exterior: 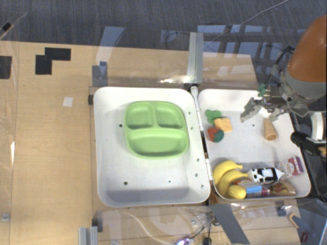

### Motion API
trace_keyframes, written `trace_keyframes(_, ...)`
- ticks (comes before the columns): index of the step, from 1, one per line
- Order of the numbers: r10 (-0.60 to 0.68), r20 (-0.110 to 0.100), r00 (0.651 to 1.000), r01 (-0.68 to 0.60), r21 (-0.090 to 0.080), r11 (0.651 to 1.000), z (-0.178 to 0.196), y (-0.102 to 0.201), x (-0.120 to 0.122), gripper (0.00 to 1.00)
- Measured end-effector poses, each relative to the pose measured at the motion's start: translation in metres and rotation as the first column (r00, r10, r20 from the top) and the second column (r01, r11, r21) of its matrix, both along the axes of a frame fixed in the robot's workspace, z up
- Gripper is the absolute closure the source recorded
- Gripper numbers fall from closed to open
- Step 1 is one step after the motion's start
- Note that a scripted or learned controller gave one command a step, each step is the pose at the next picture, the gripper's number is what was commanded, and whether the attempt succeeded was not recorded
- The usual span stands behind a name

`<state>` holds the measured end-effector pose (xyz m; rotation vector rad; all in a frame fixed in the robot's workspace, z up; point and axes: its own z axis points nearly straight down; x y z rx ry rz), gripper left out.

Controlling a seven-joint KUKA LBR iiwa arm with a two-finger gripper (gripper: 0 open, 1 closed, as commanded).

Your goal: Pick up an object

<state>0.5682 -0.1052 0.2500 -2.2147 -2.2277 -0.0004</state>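
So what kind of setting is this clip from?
Most likely a robotics lab bin-picking bench. Two white bins sit side by side on a wooden bench: the left bin holds a green divided plate, the right bin toy food like bananas, under the robot's hand.

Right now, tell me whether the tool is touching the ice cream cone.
Apart. The camera view shows bare white bin floor between the tool and the cone, which lies below and to its right in the right bin.

End effector (pixel 262 111) — fingers spread, empty
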Motion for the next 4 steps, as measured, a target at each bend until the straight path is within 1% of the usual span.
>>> trace_keyframes(1,-0.192,0.0,0.981,0.192,0.0,0.981,-0.011,0.019,-0.001,0.0)
trace_keyframes(2,-0.123,0.009,0.992,0.123,-0.001,0.992,0.133,-0.005,-0.047,0.0)
trace_keyframes(3,-0.259,0.002,0.966,0.259,0.001,0.966,0.039,0.059,0.026,0.0)
trace_keyframes(4,-0.239,0.002,0.971,0.239,0.0,0.971,-0.053,0.041,0.05,0.0)
